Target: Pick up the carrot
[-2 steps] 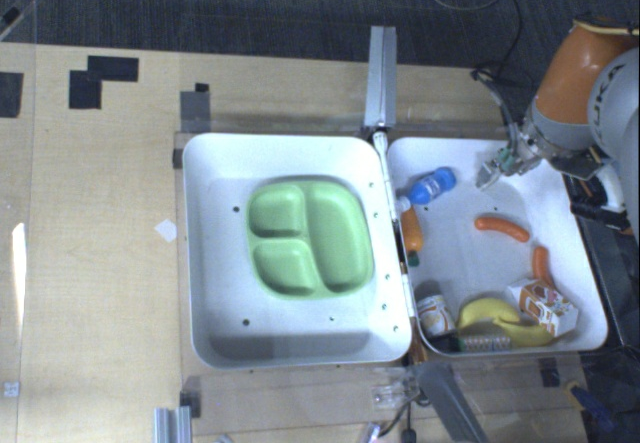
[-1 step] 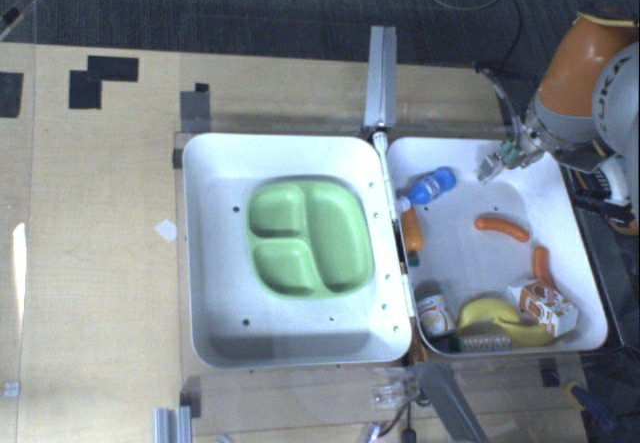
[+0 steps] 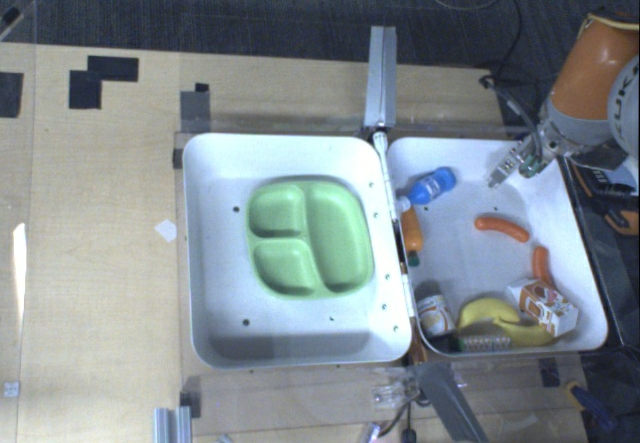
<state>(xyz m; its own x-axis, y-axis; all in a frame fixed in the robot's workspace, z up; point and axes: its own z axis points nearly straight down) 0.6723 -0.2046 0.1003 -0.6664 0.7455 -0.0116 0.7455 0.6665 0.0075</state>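
On the wooden counter (image 3: 100,231), the carrot (image 3: 411,231) lies untouched against the right bin's (image 3: 590,301) left wall, well apart from my gripper (image 3: 506,169), whose state I cannot tell, so picking remains.

Open floor is left across the middle of the right bin (image 3: 575,231), while the carrot (image 3: 411,231) is hemmed against the left wall, with a blue bottle (image 3: 430,185) just above and a can (image 3: 432,312) below.
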